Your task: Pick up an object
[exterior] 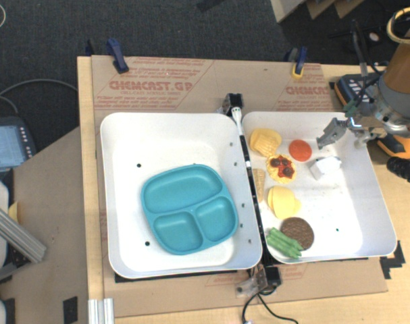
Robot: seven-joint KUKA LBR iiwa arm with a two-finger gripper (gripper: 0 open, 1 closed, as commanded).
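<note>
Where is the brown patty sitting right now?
The brown patty lies in the right bin, near its front-left corner, just below the yellow piece and touching the green beans.

Arm in from right, wrist angled down-left; gripper (pixel 328 138) low, fingers apart, nothing betw. them.

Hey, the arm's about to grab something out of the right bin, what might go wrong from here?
1. The toy foods crowd the right bin's left side: the pizza piece, tomato and yellow pieces nearly touch, so the claw may nudge or catch two.
2. The green beans and brown patty lie against the bin's near wall, likely blocking a finger.
3. The white block blends with the bin floor.
</note>
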